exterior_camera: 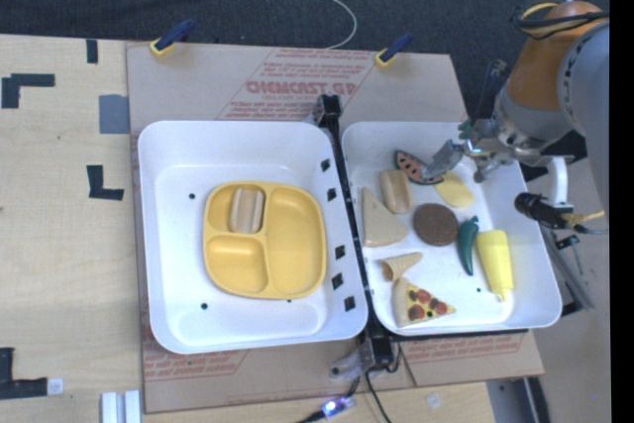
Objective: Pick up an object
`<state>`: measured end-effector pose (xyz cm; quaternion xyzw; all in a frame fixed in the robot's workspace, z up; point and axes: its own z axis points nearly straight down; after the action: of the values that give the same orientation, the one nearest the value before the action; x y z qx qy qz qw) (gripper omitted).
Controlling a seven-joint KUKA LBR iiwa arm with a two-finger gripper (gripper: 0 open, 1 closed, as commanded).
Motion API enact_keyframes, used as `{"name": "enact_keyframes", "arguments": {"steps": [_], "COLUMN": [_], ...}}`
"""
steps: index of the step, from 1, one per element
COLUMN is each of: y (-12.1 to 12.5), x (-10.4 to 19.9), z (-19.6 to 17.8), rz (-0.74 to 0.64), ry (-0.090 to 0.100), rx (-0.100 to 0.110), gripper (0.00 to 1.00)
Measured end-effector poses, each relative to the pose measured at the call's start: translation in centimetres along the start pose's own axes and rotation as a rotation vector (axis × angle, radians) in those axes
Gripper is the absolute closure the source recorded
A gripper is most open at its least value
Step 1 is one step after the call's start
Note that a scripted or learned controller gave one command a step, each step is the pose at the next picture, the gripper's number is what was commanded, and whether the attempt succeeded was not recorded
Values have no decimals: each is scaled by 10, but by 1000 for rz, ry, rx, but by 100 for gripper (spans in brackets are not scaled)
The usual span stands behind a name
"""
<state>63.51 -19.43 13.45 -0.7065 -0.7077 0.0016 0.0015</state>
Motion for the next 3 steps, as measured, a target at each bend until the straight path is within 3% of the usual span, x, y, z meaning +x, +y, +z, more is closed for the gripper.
{"name": "enact_keyframes", "arguments": {"steps": [1, 2, 3], "y": [0, 2, 3], "x": [1, 1, -4], "z": [52, 37, -7], "rz": [-2, -3, 0], "ry": [-3, -5, 0], "rx": [-4, -9, -6], "gripper": [0, 100, 100]}}
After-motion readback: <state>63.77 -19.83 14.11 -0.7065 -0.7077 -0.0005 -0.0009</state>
